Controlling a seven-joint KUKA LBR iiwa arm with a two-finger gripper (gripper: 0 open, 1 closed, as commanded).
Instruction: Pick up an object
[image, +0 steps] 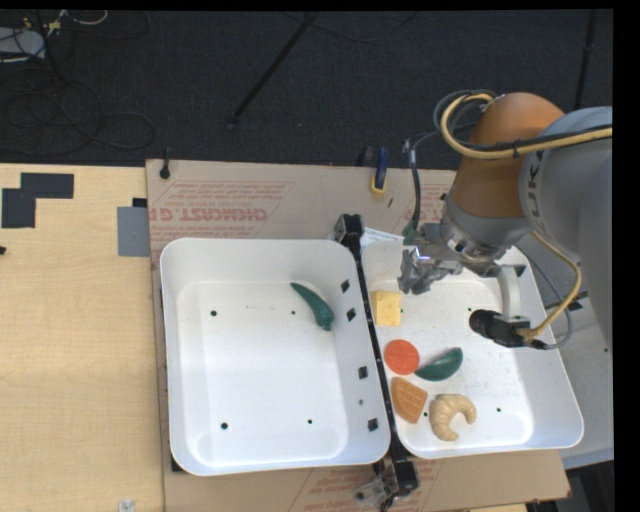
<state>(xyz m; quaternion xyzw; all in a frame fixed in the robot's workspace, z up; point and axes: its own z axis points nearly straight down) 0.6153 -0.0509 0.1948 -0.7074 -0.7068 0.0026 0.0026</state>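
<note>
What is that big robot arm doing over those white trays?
The robot arm's gripper hangs over the right bin, just above a yellow block. It is trying to pick something up, but nothing is between its fingers. Nearby in that bin lie a red disc, a dark green piece, an orange wedge and a croissant. The left bin holds one green pepper.

In left bin (190, 300): pepper (314, 303), near right wall. In right bin (560, 420): cheese block (387, 308) rearmost; tomato (402, 356), leaf (440, 364) behind bread slice (408, 399), croissant (453, 414).
</note>
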